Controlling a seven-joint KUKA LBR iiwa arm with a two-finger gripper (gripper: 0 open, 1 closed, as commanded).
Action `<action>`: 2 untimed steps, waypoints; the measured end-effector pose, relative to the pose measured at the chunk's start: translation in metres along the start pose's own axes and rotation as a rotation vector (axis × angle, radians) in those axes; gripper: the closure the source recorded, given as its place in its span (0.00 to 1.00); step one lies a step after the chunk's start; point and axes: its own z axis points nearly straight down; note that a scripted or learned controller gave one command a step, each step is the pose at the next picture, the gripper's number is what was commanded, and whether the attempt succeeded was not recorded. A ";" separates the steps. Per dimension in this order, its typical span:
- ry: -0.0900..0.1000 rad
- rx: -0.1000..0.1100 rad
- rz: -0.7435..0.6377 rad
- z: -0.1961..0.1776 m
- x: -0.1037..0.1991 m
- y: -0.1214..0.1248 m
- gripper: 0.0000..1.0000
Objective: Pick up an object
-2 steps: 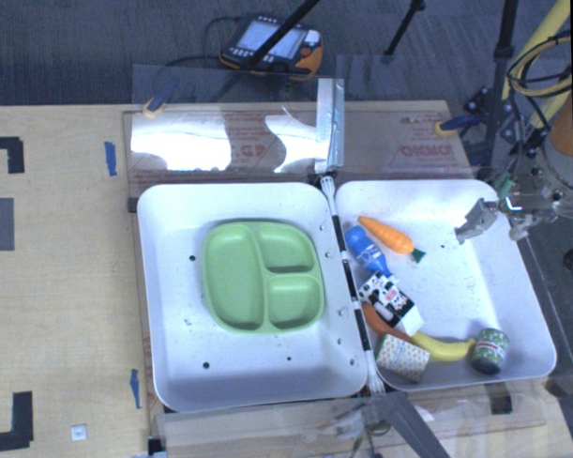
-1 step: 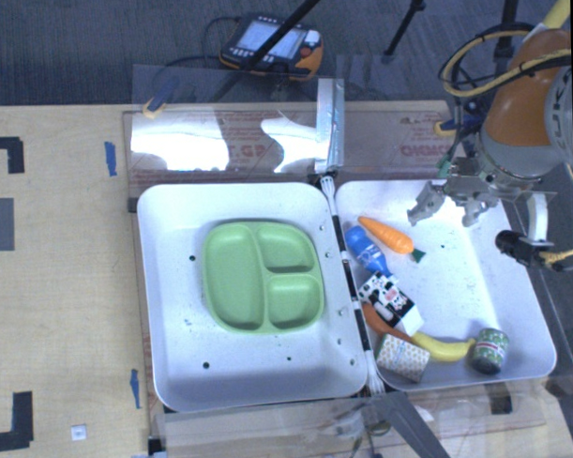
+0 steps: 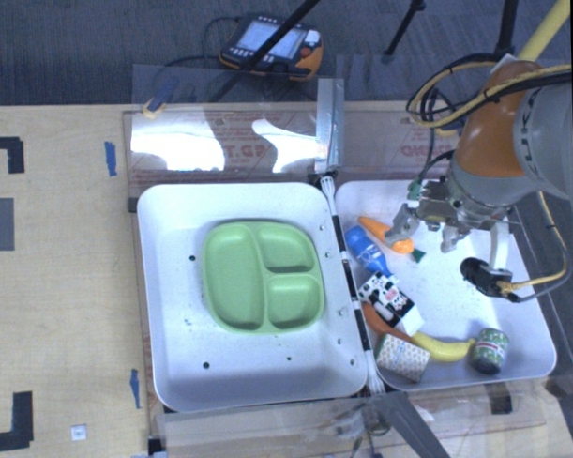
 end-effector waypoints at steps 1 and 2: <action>-0.008 -0.011 -0.186 0.065 0.005 0.036 0.00; -0.004 -0.009 -0.188 0.055 0.007 0.036 1.00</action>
